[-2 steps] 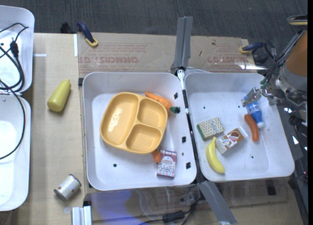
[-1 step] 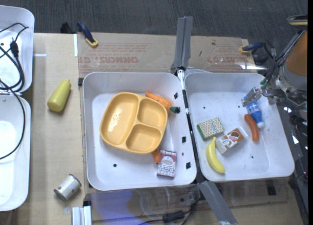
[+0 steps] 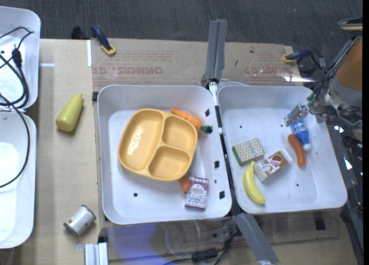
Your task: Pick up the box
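Note:
Three small boxes lie in the bins. A green and cream box (image 3: 248, 150) and a brown and white box (image 3: 271, 165) rest in the middle of the right bin (image 3: 323, 200). A red and pink box (image 3: 196, 193) lies at the front of the left bin (image 3: 109, 200). My gripper (image 3: 296, 114) hangs over the right bin's back right part, just above a blue and white bottle (image 3: 300, 133). It is to the right of and behind the two right-bin boxes, apart from both.
A banana (image 3: 252, 184) and an orange sausage (image 3: 298, 149) lie near the right-bin boxes. A yellow divided plate (image 3: 157, 144) and a carrot (image 3: 187, 117) are in the left bin. A yellow bottle (image 3: 70, 113) and a small can (image 3: 79, 219) lie on the bench at left.

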{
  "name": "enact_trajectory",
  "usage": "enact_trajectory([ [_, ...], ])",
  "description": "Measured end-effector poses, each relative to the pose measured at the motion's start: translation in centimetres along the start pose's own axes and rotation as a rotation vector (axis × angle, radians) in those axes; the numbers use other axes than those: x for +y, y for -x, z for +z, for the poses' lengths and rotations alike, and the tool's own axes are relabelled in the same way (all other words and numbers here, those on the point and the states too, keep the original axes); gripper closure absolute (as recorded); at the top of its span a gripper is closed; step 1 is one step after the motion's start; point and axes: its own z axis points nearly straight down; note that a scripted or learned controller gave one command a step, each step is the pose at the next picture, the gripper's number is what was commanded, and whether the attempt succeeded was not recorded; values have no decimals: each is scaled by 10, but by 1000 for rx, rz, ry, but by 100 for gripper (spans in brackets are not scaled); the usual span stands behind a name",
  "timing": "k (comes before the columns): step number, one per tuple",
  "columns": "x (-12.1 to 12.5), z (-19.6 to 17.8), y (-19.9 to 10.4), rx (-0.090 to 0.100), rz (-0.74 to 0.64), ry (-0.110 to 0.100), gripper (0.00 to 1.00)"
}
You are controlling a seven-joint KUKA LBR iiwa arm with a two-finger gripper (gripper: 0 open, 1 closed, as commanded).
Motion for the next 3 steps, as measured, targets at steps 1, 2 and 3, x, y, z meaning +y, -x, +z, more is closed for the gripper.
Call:
enact_trajectory([
  [1,0,0,0,-1,-15,1,0],
  [2,0,0,0,-1,-31,2,0],
  [3,0,0,0,-1,-31,2,0],
])
